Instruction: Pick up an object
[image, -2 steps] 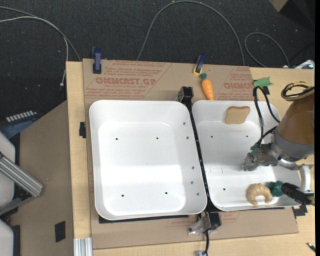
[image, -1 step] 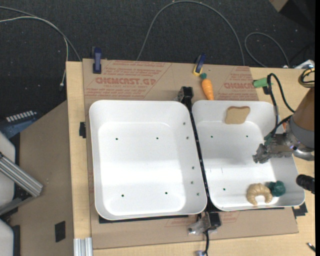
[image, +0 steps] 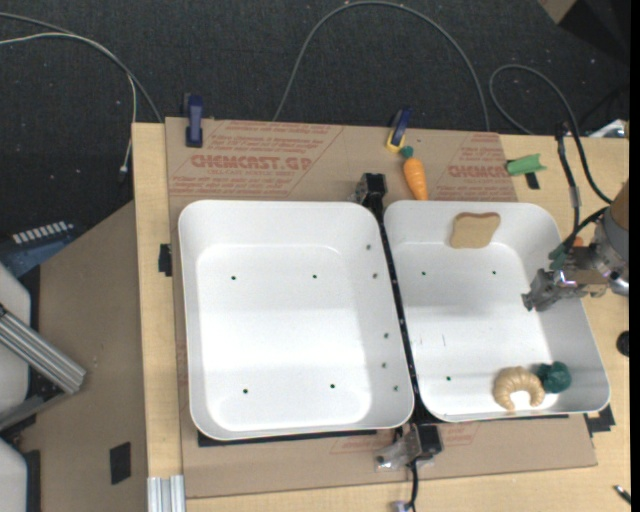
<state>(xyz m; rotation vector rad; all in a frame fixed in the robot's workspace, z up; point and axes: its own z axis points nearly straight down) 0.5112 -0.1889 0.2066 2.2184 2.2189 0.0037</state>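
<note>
Found the gripper (image: 545, 290) low by the right bin's (image: 437, 400) right wall, likely poised to pick; could not tell its opening. Saw 3 candidates inside: toast (image: 473, 231) at the far wall, croissant (image: 520, 388) touching a green piece (image: 553, 377) in the near corner.

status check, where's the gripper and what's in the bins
Gripper at right bin's right wall, nothing visibly held. Bread far side; croissant and green toy near corner. Carrot outside.

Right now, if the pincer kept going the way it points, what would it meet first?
The pincer points left over the right bin. Bare bin floor lies ahead, then the wall shared with the left bin; its height is unclear.
</note>
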